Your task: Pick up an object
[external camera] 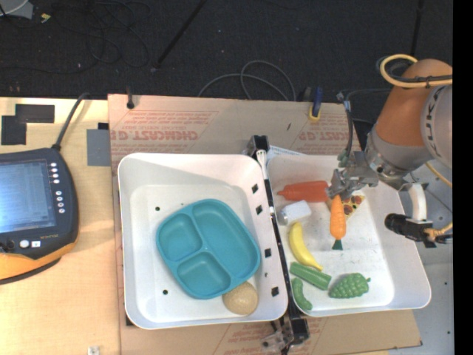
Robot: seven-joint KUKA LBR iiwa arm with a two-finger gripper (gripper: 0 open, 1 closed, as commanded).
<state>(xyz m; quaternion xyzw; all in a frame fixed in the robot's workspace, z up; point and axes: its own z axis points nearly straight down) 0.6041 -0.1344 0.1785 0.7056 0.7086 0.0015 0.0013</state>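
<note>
Nearest the camera, at the front of the left bin (137,176): a beige round thing (241,299), touching the edge of a teal plate (208,248) with three compartments, lying flat in the middle of this bin. At the front of the right bin (410,287): green grapes (349,285), and just beside them to the left two green pods (307,281), one over the other. Behind the pods, a banana (300,245), curved, then a small white block (295,211) and a red-orange long thing (303,191) near the back wall. Right of the banana, a carrot (338,220), standing nearly straight along the bin, green end toward the front. Over the top end of the carrot, the gripper (345,188), reaching in from the right; fingers pointing down and close on both sides of the carrot top, seemingly pinching it, though not fully sure from this angle. Left of the bins, on the surface (89,272), a black tablet (33,198) with an orange rim.
</note>
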